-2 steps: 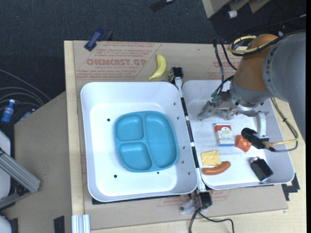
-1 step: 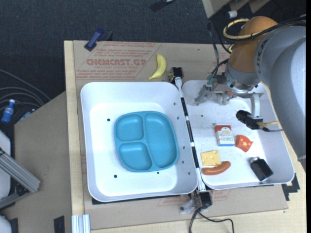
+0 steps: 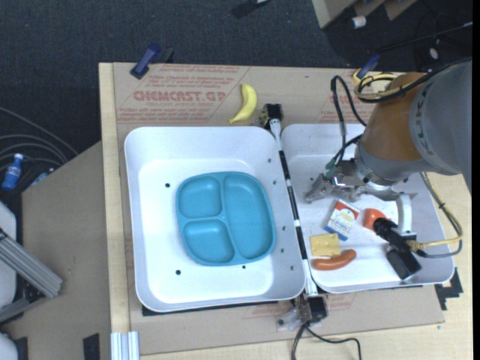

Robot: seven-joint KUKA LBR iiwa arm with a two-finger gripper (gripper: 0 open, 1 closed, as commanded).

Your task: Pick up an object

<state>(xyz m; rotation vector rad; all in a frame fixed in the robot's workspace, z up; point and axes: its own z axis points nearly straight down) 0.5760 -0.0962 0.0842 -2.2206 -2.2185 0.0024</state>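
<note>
Candidate objects lying in right bin (image 3: 300,223): small printed box (image 3: 343,220) near centre, orange-red piece (image 3: 373,217) at its 3 o'clock, yellow cracker-like square (image 3: 325,244) and sausage-shaped toy (image 3: 333,259) at its 6 o'clock. Gripper (image 3: 324,188) hovering at box's 11 o'clock, fingers spreading apart, nothing between them. Risk: items crowding together, so closing fingers likely nudging neighbour or pinching two. Left bin (image 3: 142,201) holding blue divided plate (image 3: 225,217). Banana (image 3: 244,103) sitting on bench at 12 o'clock.
</note>
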